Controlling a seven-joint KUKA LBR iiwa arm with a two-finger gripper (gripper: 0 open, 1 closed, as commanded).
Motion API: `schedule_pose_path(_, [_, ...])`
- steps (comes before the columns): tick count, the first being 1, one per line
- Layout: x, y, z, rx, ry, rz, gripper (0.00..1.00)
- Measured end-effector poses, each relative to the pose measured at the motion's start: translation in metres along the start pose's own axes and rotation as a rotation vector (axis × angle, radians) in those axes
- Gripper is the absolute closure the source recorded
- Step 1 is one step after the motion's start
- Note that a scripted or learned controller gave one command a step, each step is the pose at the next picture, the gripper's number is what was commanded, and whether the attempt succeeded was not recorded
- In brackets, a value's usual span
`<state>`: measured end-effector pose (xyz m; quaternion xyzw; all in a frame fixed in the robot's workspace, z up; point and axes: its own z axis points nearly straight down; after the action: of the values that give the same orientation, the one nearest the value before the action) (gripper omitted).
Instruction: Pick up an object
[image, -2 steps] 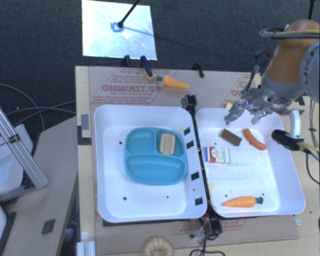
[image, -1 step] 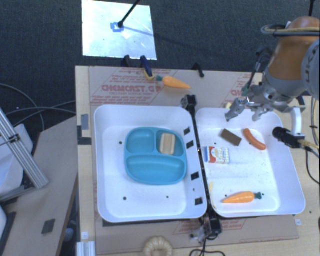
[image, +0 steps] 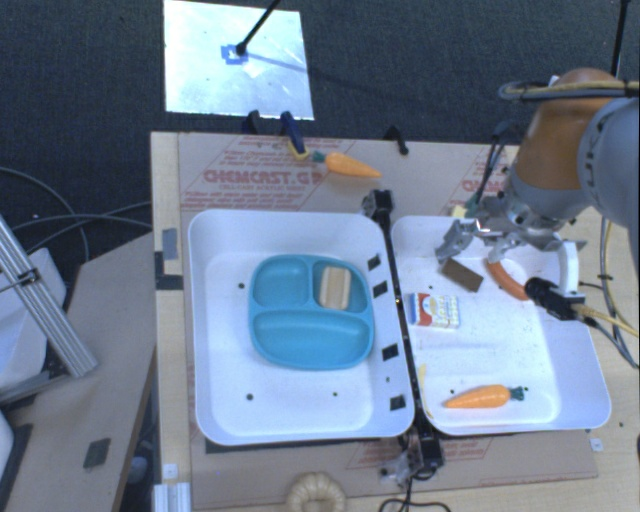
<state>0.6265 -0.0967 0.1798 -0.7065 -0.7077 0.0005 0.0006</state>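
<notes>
— Looking at the right bin (image: 590, 385), which thing is the hand (image: 478, 243) going for?

— My guess is the brown block (image: 461, 275). It lies in the bin's upper half, just under the hand and a touch toward the front edge. Right beside it, toward the arm, lies an orange stick (image: 507, 279), slanted, with its upper end tucked near the fingers.

— How does the block lie?

— Its long axis runs slantwise, from upper left to lower right. The fingers would need to straddle the short way across it. Whether the wrist is turned for that, I can't say.

— And the hand itself, spread or pinching?

— Spread, as far as I can tell: a grey finger (image: 451, 241) juts out to the left and another part sits to the right, with nothing between them. It hovers low over the bin floor, apart from the block.

— Other candidates?

— A small card (image: 434, 310) lies flat near the bin's middle, further toward the front. A carrot (image: 481, 397) lies along the front wall, long axis nearly left to right, well apart from the hand. Both are a longer reach.

— The left bin (image: 215, 400)?

— It holds a blue tray (image: 300, 325) with a tan piece (image: 334, 288) in one compartment. Another carrot (image: 343, 165) sits on the tabletop (image: 255, 175) behind the bins, out of play, I'd think.
</notes>
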Motion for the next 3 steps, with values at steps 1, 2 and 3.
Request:
schedule_pose_path(1, [-0.006,0.003,0.045,0.001,-0.001,0.001,0.0])
schedule_pose_path(2, [-0.006,0.005,0.094,-0.007,-0.003,0.0,0.0])
schedule_pose_path(3, [-0.008,0.008,0.078,-0.017,-0.006,0.001,1.0])
